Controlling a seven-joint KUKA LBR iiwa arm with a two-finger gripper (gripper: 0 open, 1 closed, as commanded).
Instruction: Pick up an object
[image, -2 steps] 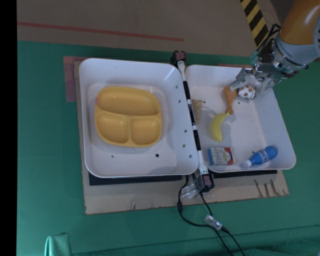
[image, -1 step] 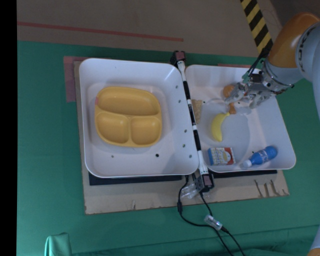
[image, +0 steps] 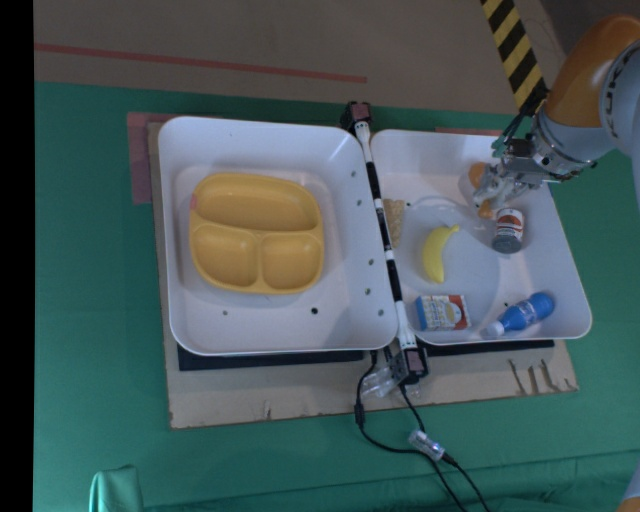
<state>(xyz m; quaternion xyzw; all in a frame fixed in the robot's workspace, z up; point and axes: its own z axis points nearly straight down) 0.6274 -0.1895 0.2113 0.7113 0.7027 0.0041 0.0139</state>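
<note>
In the right bin's (image: 560, 290) far corner, the gripper (image: 497, 192) hangs over a small orange object (image: 479, 176); whether the jaws are spread, I cannot tell. It looks light, rounded, probably slippery: pinch across its middle.

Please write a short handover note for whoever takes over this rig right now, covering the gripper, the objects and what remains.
Gripper: low over the far part of the right bin, at an orange object; whether it grips anything cannot be judged.
Right bin: small can just beside the gripper, banana mid-bin, small carton and blue bottle at the near edge.
Left bin: yellow divided tray.
Done: arm is down at the objects.
Left: no object visibly lifted yet; confirm a grasp, then raise it.
</note>
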